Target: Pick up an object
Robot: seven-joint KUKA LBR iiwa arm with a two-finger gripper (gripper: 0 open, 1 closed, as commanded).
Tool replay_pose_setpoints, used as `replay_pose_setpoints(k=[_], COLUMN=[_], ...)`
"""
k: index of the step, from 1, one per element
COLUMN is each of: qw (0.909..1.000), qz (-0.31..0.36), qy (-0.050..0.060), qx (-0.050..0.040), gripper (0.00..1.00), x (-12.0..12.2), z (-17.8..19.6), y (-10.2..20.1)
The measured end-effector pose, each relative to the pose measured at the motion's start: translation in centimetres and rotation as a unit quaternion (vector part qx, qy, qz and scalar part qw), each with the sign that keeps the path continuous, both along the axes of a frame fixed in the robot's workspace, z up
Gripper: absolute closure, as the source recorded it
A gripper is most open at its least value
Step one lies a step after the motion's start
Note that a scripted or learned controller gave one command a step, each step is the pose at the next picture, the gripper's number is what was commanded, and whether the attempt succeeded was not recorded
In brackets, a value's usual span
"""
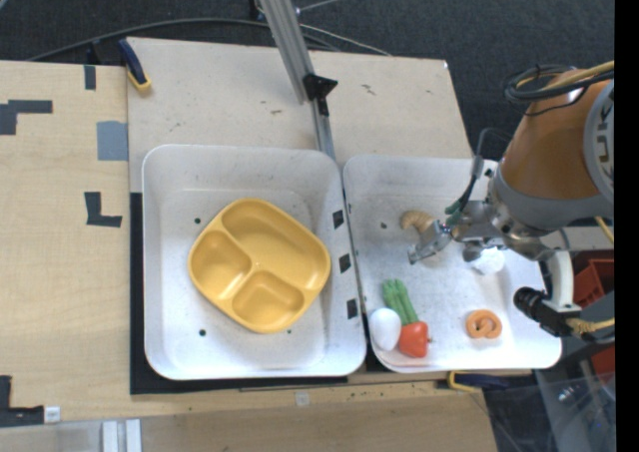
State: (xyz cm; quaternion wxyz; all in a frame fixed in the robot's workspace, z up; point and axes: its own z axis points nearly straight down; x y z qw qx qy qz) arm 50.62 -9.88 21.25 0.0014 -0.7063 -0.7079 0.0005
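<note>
gripper low in the right bin, beside a small tan piece; can't tell if its fingers are apart. radish, white egg and orange ring lie nearer the bin's front. risk: fingers nudge the tan piece away, possibly closing on nothing.

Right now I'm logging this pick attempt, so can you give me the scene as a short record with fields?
left bin: holds a yellow plastic divided plate
right bin: holds a small tan lump, a white egg-shaped toy, a red toy vegetable with green stalks, an orange ring-shaped toy
gripper: low over the right bin, next to the tan lump
held: nothing visible between the fingers
arm: reaches in from the right of the view
</note>
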Motion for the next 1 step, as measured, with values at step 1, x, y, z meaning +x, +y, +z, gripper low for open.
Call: replay_pose_setpoints(k=[1], qw=[1.0], qz=[0.0], qy=[0.0], qx=[-0.0001], gripper=[0.0], x=[0.0], z=[0.0], y=[-0.01])
